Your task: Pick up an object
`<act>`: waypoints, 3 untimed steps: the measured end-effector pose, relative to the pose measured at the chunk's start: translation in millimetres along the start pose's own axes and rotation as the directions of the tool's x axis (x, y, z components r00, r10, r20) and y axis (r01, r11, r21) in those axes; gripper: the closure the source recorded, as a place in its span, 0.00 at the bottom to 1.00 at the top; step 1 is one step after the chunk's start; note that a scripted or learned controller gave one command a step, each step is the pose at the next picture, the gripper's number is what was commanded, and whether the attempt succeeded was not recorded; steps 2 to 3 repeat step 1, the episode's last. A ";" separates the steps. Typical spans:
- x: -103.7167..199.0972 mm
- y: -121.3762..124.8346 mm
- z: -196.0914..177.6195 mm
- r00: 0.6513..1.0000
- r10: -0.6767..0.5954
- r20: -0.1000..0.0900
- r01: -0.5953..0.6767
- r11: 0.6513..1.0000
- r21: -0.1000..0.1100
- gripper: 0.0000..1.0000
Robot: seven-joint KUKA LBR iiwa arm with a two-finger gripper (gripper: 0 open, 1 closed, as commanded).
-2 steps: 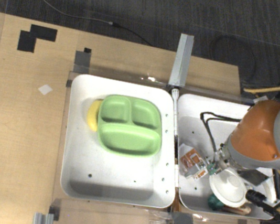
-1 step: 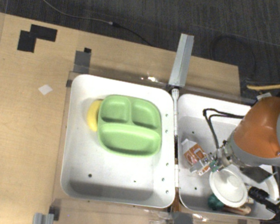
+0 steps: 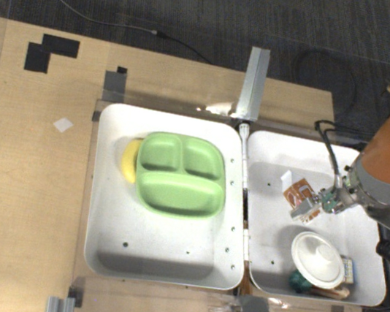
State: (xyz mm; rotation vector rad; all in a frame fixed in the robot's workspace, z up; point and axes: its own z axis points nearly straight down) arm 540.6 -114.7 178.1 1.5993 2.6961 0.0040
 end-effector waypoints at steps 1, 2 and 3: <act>-15.0 31.6 -65.2 0.995 0.102 0.000 -0.102 0.995 0.001 1.00; -15.0 31.6 -65.2 0.995 0.102 0.000 -0.102 0.995 0.001 1.00; -15.0 31.6 -65.2 0.995 0.102 0.000 -0.102 0.995 0.001 1.00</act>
